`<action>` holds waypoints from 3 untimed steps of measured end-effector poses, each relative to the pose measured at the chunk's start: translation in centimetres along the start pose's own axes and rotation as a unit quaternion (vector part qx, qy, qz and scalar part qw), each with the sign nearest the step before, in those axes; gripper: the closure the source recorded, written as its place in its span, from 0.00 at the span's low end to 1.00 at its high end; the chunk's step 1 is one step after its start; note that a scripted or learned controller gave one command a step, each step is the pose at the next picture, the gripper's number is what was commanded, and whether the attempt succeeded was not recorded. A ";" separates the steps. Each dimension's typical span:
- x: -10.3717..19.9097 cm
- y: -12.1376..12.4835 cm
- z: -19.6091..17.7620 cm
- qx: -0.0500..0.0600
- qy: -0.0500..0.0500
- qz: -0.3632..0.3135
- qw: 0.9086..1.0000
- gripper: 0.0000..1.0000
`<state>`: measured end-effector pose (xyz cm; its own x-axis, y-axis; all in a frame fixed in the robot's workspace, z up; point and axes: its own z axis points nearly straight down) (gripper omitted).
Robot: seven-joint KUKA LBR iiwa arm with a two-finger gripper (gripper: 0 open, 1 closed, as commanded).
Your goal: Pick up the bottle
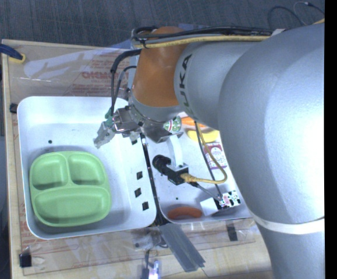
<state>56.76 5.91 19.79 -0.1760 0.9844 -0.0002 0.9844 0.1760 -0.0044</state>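
My gripper point(106, 131) hangs over the back right part of the left bin point(40, 118), just left of the wall between the two bins. It is small and partly hidden under the orange wrist band, with something greenish at its tip that I cannot make out. In the right bin, a yellow thing with a white and red label point(213, 150) lies under the arm; it may be the bottle, and most of it is hidden. Beside the wrist sits a round green and white piece point(172, 125).
A green divided plate point(69, 188) lies in the front of the left bin. The right bin point(174, 220) holds an orange-brown oval point(184, 213) and a small white box point(229, 200) near its front. A black plug with a yellow cable point(174, 172) hangs from the arm.
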 end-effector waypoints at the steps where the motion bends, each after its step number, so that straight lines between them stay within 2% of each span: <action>1: 7.6 -2.6 10.7 -0.001 0.000 -0.036 0.999 0.00; 2: 11.2 -4.4 10.5 -0.003 0.001 0.063 0.998 0.00; 3: 11.1 -4.0 9.3 -0.008 0.001 0.063 0.998 1.00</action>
<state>50.80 16.08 10.52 -0.0508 0.9987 0.0023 0.9986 0.0507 0.0122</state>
